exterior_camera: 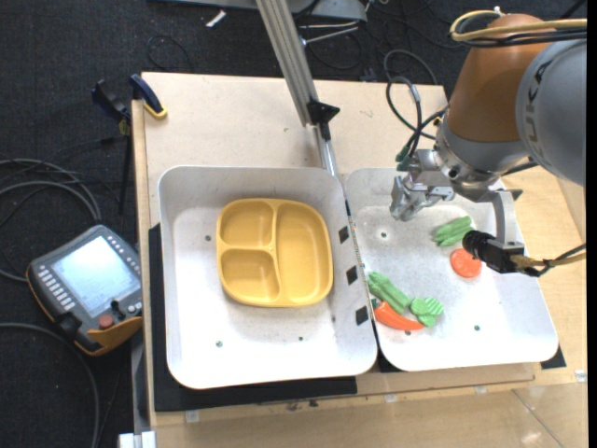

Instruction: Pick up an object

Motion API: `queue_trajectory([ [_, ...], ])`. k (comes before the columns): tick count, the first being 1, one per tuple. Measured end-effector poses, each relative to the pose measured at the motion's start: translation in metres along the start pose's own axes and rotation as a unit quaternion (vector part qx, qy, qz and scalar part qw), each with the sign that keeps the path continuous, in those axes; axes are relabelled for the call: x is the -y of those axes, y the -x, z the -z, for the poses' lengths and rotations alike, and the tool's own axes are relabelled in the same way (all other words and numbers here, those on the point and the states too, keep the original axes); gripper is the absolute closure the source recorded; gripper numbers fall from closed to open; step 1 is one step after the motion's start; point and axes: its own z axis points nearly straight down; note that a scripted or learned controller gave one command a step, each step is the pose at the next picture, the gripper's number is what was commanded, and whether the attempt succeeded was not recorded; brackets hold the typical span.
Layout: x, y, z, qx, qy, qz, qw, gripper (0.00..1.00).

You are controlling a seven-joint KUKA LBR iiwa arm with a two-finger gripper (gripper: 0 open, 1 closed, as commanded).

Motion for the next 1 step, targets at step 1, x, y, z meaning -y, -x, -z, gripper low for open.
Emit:
queue_trajectory([
  [1, -0.0067, -0.0534, 0.0068, 0.0, 0.0, 0.0, 1.0, 1.0],
])
